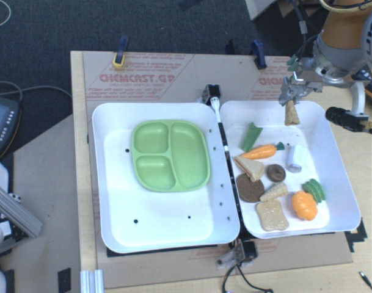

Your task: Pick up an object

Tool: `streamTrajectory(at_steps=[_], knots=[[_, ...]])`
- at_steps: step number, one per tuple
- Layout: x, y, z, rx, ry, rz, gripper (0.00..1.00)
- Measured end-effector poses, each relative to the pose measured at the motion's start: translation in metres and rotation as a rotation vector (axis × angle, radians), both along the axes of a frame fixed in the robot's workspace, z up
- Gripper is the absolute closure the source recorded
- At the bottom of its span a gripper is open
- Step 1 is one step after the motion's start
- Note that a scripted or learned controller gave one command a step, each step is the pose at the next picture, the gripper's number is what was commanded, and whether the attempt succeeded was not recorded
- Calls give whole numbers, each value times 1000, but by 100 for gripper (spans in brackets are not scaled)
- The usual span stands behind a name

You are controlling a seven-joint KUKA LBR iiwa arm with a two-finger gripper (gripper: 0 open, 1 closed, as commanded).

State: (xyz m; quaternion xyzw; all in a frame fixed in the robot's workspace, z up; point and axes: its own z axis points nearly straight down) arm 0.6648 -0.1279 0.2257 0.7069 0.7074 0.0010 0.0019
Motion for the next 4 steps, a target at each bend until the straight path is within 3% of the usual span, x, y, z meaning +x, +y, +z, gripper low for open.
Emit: streamTrajectory(at_steps=[2, 3, 4], knots=[[10, 111, -4, 3, 1, 6, 100], [1, 176, -3, 4, 5, 7, 100], [-3, 219, -10, 2, 7, 4, 100]])
